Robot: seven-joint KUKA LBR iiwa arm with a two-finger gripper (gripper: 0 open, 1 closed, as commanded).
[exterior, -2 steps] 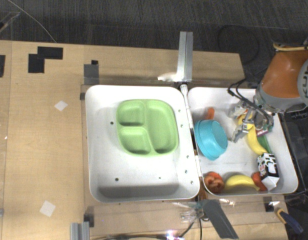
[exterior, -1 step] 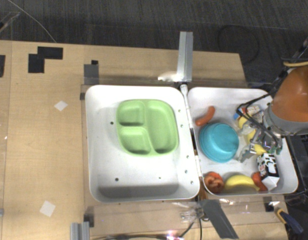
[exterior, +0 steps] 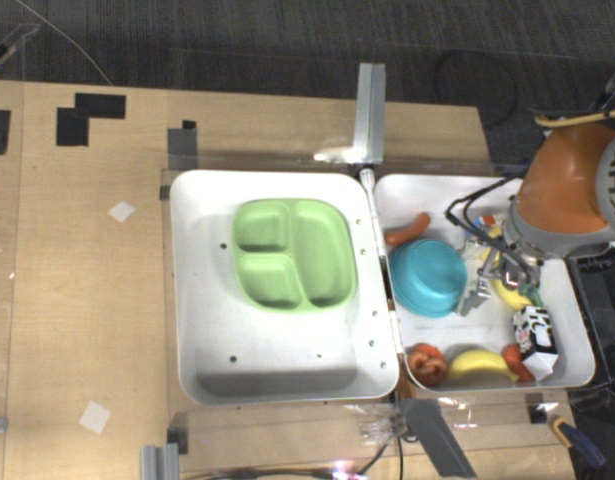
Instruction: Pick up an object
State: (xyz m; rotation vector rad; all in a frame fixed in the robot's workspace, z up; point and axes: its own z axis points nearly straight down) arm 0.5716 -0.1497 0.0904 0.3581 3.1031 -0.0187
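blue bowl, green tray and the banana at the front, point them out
blue bowl [exterior: 428, 277], camera view, on its inner hollow
green tray [exterior: 290, 253], camera view, on its central divider
banana [exterior: 475, 363], camera view, on its yellow middle

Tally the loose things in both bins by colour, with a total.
Green: 1, divided plate
Blue: 1, bowl
Yellow: 2, banana, yellow piece by the gripper
Orange-red: 3, sausage, round fruit, small piece
Black-and-white: 1, carton
Total: 8

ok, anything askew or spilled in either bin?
Nothing spilled. The blue bowl lies tipped on its side in the right bin, beside the claw. The green tray sits flat in the left bin.
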